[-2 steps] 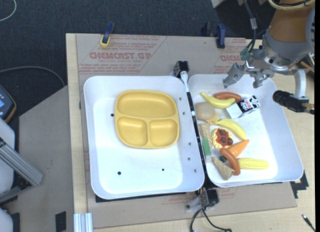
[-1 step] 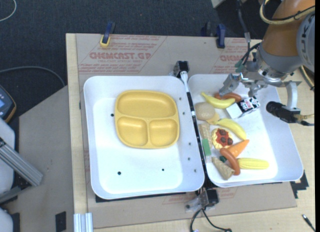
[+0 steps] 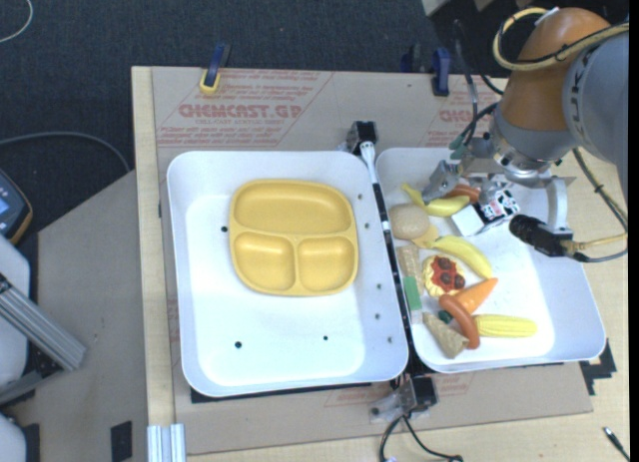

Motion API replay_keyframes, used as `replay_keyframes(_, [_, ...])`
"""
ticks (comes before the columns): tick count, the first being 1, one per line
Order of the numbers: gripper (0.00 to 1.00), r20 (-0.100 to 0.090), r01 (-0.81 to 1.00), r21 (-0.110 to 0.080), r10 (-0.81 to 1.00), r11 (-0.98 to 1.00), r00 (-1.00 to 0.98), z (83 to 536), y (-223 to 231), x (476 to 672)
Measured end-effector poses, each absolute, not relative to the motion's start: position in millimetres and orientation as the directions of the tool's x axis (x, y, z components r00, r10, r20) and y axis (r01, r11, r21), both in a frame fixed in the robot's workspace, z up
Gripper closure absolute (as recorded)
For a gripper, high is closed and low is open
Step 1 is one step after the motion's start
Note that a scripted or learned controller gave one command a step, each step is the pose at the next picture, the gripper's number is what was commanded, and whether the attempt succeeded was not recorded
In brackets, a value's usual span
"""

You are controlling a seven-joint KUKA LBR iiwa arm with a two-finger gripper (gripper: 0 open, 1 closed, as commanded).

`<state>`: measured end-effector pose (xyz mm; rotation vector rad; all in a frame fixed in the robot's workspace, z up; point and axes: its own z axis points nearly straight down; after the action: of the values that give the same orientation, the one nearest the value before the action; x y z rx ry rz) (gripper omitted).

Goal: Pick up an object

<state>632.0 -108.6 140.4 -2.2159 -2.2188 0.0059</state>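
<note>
Toy food is gathered in the right bin (image 3: 569,335): a banana (image 3: 465,251), a corn cob (image 3: 505,326), a carrot (image 3: 471,298), a pizza slice (image 3: 442,273), a round bun (image 3: 408,221) and some smaller pieces. The gripper (image 3: 465,189) is lowered over the far end of this pile, just above a small yellow piece (image 3: 446,207). How far the claw is open cannot be told, and nothing is seen held in it. A yellow divided plate (image 3: 294,235) is placed in the left bin (image 3: 200,280).
</note>
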Motion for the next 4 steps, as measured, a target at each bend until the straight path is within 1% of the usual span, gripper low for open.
replay_keyframes(1, [0.0,-0.004,1.0,0.018,1.0,0.0,0.0,110,-110,637.5])
replay_keyframes(2, [1.0,-0.005,1.0,0.018,1.0,-0.001,0.001,118,-110,637.2])
replay_keyframes(3, [1.0,-0.002,1.0,0.006,1.0,0.001,-0.001,183,-111,638.7])
replay_keyframes(4, [1.0,-0.002,1.0,0.007,1.0,0.001,-0.001,229,-112,640.1])
